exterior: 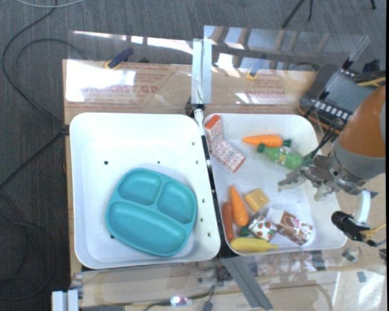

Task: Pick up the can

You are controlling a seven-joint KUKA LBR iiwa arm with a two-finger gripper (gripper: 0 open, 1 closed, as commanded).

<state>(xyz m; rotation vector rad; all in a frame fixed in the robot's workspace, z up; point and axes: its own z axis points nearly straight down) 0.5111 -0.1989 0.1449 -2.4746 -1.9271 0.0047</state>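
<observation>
We are looking down on the bench from the one camera, and the two white bins are sitting side by side. The left bin (84, 173) is carrying a teal divided plate (152, 212), lying flat toward its near side. The right bin (305, 125) is crowded. A carton (214, 130) is leaning by the divider with a pink checked box (228, 155) just beside it. A carrot (262, 140) is lying toward the far wall, and a green bottle (280, 155) is lying just below it.

We are finding the can (262, 227), white with red print, lying near the front wall. It is touching a banana (253, 244) below it, with a yellow block (257, 199) just above and a brown-and-white packet (295, 228) to its right. A second carrot (238, 206) is slanting to its left.

The arm (366, 138) is reaching in from the right, orange band showing, and the gripper (305, 179) is hanging over the right half of this bin, just beside the bottle and well apart from the can. We are not able to tell whether the claw is wide or narrow. Nothing is showing in its grasp.
</observation>
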